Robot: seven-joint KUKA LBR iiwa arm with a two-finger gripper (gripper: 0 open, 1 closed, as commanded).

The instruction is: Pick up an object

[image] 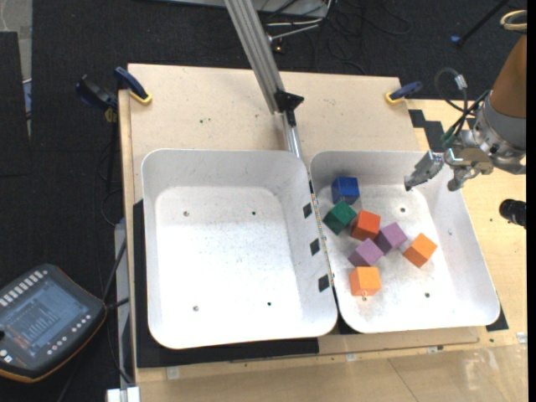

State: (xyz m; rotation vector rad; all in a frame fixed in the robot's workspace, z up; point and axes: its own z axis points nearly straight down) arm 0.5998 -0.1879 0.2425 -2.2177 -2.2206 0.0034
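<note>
No text, label, brand or number can be read here; the handheld control pendant point(40, 321) at the lower left has a lit screen, but whatever it displays is too small and blurred to make out

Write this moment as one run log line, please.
gripper: open, above right bin far edge | holding: nothing | cubes: seven, in right bin

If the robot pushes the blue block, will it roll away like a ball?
Probably not: the blue block has flat faces and corners, so it should slide. It looks stiff and likely light. It touches the green block, which may get nudged too.
</note>
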